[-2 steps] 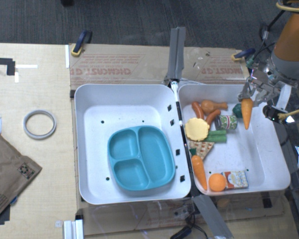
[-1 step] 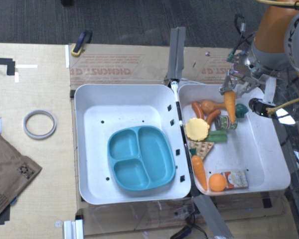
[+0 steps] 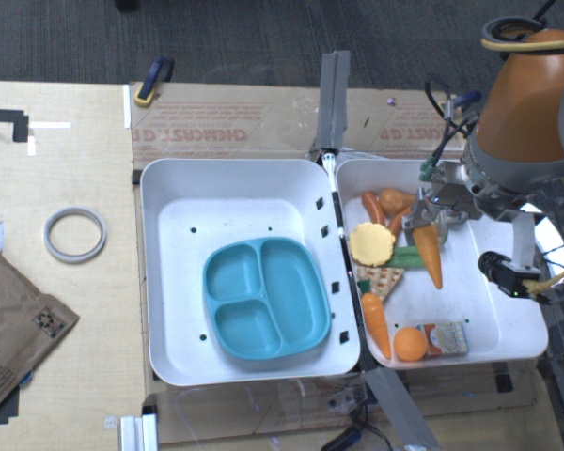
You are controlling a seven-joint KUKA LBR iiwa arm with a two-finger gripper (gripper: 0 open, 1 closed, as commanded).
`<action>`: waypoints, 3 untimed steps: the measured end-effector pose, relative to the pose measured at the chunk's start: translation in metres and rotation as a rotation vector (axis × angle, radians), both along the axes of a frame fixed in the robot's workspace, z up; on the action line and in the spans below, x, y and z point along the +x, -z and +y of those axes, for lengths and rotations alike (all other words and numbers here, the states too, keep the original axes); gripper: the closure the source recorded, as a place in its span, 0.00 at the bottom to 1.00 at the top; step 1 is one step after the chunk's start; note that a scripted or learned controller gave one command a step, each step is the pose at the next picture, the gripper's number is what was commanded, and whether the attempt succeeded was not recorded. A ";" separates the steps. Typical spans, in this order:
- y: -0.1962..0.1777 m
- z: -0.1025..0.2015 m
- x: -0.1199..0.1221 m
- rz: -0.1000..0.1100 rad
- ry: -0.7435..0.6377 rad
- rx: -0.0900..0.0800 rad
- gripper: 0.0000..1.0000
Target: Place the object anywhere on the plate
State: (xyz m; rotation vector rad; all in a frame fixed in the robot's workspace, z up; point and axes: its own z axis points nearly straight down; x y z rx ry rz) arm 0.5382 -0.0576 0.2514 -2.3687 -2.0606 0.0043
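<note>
The long orange plastic carrot (image 3: pixel 429 252) hangs tilted from the end effector (image 3: pixel 423 222), closed on its top, and I see it well right of the blue three-compartment plate (image 3: pixel 263 297).

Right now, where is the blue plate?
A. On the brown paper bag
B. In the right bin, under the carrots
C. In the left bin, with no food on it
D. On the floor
C. The blue plate lies flat in the left bin, its three sections bare, while the carrots and other toy food sit in the right bin.
</note>
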 end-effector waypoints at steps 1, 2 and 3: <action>0.014 0.077 -0.014 0.000 -0.287 0.000 1.00; -0.002 0.139 -0.041 -0.001 -0.656 0.001 1.00; -0.002 0.139 -0.041 -0.001 -0.656 0.001 0.00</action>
